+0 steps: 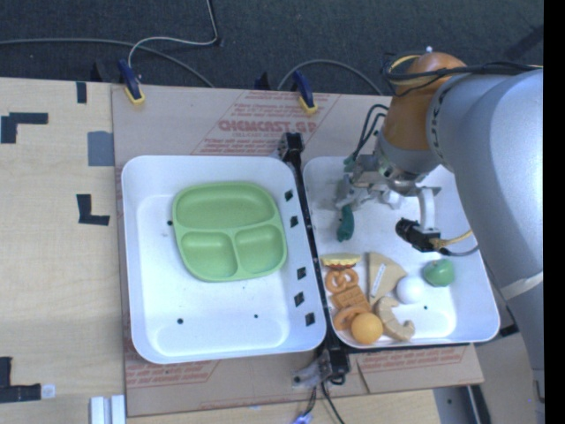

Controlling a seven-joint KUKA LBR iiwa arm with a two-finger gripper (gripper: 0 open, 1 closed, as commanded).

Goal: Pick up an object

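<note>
The grey KUKA arm with its orange wrist band (415,113) reaches in from the right and bulks over the upper part of the right-hand shallow white bin (472,325); the left-hand shallow white bin (141,263) bears a green three-compartment plastic plate (231,230), lying flat and well apart from the arm.

The two-finger gripper (351,203) hangs over the upper left of the right bin; a dark green elongated piece (345,223) sits directly beneath it, against or between the fingertips; whether the pincer is closed on that piece cannot be told from this angle.

The remaining candidates are crowded in the bin's lower half: a round orange ball-like fruit (366,328), a white egg-shaped item (410,289), a small green rounded item (439,273), tan wedge pieces (381,276) and orange pretzel-like rings (342,281), many touching one another.

Risks, as judged: the green piece lies near the bin's dividing wall, so a finger may strike the rim; a thin, tilted piece may slip from a shallow pinch on lifting.
</note>
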